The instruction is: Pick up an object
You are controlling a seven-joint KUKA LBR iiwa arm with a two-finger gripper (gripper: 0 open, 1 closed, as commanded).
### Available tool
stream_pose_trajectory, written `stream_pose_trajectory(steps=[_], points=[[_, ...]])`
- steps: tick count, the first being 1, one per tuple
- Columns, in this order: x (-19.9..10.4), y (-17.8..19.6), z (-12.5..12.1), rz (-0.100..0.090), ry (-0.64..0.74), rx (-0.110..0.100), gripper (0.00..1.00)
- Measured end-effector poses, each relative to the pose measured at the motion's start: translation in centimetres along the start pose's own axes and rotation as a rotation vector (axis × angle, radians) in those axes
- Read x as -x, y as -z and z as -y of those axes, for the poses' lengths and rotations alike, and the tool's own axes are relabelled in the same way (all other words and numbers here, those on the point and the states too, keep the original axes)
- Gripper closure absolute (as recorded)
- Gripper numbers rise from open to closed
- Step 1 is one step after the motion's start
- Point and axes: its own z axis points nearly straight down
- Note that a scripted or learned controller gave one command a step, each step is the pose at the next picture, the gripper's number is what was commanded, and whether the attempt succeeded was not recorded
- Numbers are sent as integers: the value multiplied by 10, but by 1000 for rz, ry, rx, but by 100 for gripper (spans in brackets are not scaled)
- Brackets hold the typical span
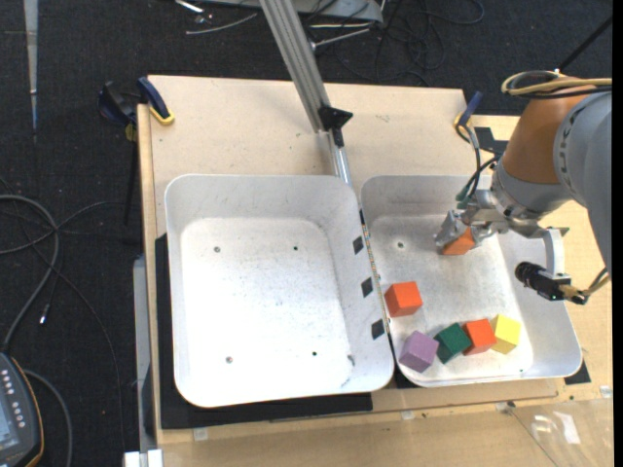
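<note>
The grey two-finger gripper seems clenched on a small orange block in the right white bin, but the partly hidden grip may slip during lifting.

A robotics lab is indicated: loose cables on dark carpet, clamps at the tabletop corners, a metal camera pole.

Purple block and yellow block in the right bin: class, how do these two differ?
The purple block sits at the left end of the row by the bin's near wall; the yellow block sits at the right end. Purple stands slightly apart from the green block; yellow touches the orange-red block. Both look like similar small cubes.
</note>
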Motion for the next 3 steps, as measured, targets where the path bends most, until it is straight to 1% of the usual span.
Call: stream_pose_trajectory(steps=[1, 2, 3], points=[[-93, 95, 19, -5, 5, 6, 100], [-178, 90, -17, -5, 6, 1, 100], [-236, 159, -29, -5, 5, 7, 100]])
